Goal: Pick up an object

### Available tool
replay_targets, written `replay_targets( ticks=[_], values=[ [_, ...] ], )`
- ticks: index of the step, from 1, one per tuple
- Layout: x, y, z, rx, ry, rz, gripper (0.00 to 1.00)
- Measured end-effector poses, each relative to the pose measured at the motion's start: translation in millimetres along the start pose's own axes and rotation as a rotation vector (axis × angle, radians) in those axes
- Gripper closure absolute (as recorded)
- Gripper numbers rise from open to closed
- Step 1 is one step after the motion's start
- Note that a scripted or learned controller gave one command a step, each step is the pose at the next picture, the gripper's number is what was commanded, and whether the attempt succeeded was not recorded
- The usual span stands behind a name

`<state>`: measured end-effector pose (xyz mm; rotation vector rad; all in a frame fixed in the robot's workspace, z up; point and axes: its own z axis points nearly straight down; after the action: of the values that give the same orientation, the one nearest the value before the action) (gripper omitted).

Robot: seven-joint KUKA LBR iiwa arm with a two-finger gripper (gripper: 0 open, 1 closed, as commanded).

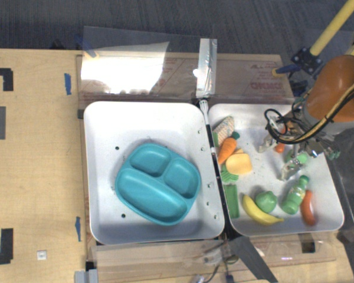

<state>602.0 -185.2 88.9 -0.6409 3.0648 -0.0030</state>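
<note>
**Toy food in the right bin: light, hard and slippery**

The objects to be picked are gathered in the right bin [336, 217]. A banana [259, 211] lies at about 6 o'clock of the bin, with a green round piece [265, 201] touching it. A green bottle [295, 196] and a red-orange piece [308, 208] are found toward 4 o'clock. An orange carrot [226, 149] and a yellow-orange piece [239, 164] are crowded against the wall at 9 o'clock. The left bin [100, 158] is occupied by a teal divided plate [158, 183].

The gripper [292, 168] is seen over the middle of the right bin, just at 12 o'clock of the bottle; how far it is opened cannot be told, and nothing can be made out in its grasp.

The pieces are judged to be hollow plastic: light, stiff, not fragile, but smooth and rounded, so slipping is likely. The bottle would best be taken across its straight body, the banana across its thick middle. The pieces at the wall are judged harder to reach.
</note>
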Motion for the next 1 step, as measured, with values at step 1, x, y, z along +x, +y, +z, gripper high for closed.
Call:
replay_targets(
  ticks=[1],
  values=[
    [-10.0,-6.3,0.4,0.001,-0.001,0.011,0.0]
  ],
)
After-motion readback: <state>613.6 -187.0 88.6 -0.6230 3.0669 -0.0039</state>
